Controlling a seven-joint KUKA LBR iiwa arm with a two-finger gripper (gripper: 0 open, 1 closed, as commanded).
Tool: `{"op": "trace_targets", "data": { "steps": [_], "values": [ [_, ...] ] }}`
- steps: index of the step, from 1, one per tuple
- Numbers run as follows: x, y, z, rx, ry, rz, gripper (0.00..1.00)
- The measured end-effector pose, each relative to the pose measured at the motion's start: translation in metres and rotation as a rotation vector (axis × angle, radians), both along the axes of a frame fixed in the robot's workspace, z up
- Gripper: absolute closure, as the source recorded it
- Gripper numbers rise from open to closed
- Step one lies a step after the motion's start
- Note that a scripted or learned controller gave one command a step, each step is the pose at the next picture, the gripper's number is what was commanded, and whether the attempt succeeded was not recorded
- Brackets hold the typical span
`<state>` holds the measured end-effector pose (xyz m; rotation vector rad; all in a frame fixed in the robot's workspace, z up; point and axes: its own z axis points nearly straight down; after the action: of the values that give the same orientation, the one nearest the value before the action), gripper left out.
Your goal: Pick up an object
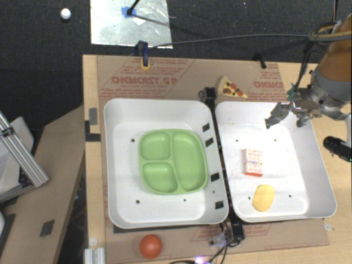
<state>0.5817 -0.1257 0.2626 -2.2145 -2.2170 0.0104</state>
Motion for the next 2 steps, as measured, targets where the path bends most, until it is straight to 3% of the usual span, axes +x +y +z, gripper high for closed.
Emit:
{"op": "trace_targets", "data": {
  "steps": [1,2],
  "values": [
    [0.002,0.000,0.007,-0.001,-0.012,0.002,0.00],
    [0.006,-0.003,-0.054,-0.001,-0.009,0.000,0.00]
  ]
}}
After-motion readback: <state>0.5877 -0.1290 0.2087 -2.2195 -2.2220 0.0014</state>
